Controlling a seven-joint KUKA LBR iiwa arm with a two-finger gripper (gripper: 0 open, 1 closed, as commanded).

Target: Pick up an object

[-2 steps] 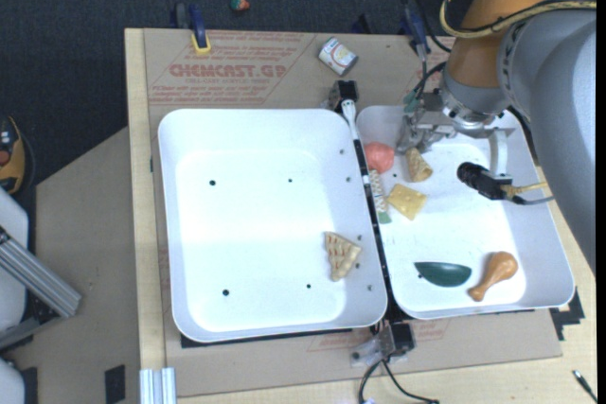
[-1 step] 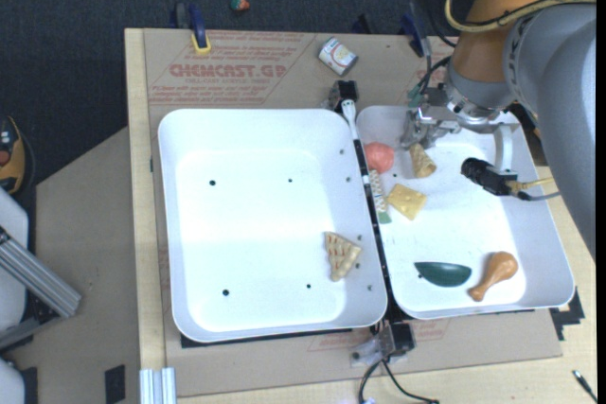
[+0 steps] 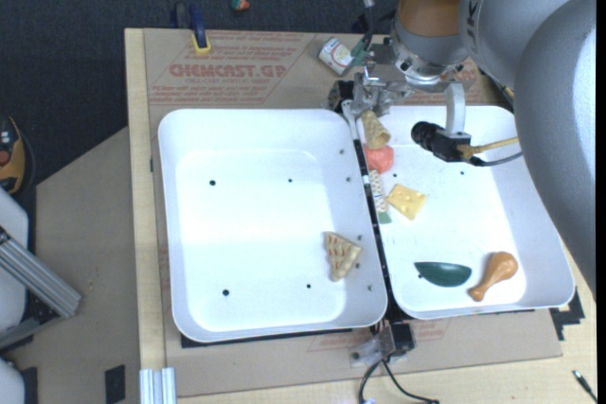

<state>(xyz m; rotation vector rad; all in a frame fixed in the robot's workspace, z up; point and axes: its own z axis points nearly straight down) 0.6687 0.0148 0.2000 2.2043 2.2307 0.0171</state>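
While claw [image 3: 365, 109] grip cannot be told, tan piece [image 3: 376, 130], pink piece [image 3: 381, 158] beneath, cheese wedge [image 3: 407, 202] near.

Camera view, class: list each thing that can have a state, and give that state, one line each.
gripper: low at the bins' shared wall, far end
tan wedge: lying in the left bin
cheese piece: lying in the right bin
green leaf: lying flat, right bin
drumstick: on its side, right bin
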